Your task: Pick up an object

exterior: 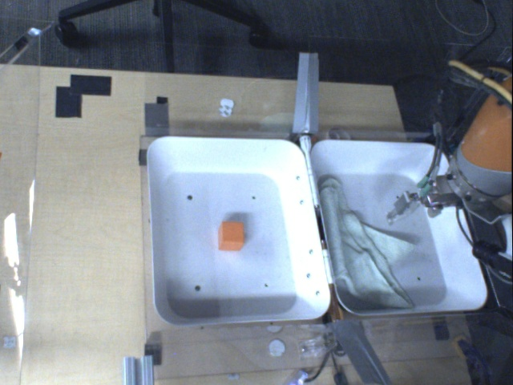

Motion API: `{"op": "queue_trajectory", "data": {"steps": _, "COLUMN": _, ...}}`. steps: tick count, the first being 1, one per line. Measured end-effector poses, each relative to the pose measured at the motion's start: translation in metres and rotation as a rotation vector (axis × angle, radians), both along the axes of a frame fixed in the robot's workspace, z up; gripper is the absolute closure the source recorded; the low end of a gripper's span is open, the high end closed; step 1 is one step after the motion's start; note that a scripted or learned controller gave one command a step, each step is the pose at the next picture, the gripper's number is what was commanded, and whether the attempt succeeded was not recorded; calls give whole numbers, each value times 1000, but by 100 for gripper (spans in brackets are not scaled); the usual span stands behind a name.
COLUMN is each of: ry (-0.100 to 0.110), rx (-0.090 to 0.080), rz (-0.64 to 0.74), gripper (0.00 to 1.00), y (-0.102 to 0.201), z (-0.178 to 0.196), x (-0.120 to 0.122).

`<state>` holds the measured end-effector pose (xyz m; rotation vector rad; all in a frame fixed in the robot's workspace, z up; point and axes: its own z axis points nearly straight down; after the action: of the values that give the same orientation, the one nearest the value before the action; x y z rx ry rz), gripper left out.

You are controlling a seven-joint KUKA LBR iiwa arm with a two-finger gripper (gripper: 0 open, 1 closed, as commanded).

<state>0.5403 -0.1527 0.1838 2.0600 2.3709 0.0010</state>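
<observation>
- We are looking down on a pale wooden desk (80, 239) that is carrying two white bins side by side.
- In the left bin (172, 175) we are seeing an orange cube (232, 236) sitting alone on the floor, slightly below the middle and well apart from every wall.
- In the right bin (457, 291) we are seeing a grey-green cloth (361, 251) lying crumpled; it is running along the left wall and spreading toward the near right corner.
- The arm (487, 147) is reaching in from the right, its orange band showing above the right bin's far right corner.
- The gripper (401, 207) is hanging over the right bin, its fingers (396, 210) pointing left and down toward the cloth.
- We are seeing the fingers sitting narrow, close together, with nothing visible between them; whether the tips are touching the cloth we cannot tell.
- The gripper is well apart from the cube, which is lying in the other bin.
- A grey metal bar (305, 95) is standing at the far end of the seam between the bins.
- Black tape marks (80, 93) are lying on the desk at the far left.
- A chair base (164, 2) is standing on the dark carpet beyond the desk.
</observation>
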Motion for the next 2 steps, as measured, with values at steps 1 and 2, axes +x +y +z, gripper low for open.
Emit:
{"op": "queue_trajectory", "data": {"steps": 1, "ry": -2, "rx": -2, "rz": 108, "gripper": 0, "y": 4, "z": 127, "x": 47}}
{"op": "queue_trajectory", "data": {"steps": 2, "ry": 2, "rx": 0, "rz": -138, "gripper": 0, "y": -52, "z": -55, "x": 111}}
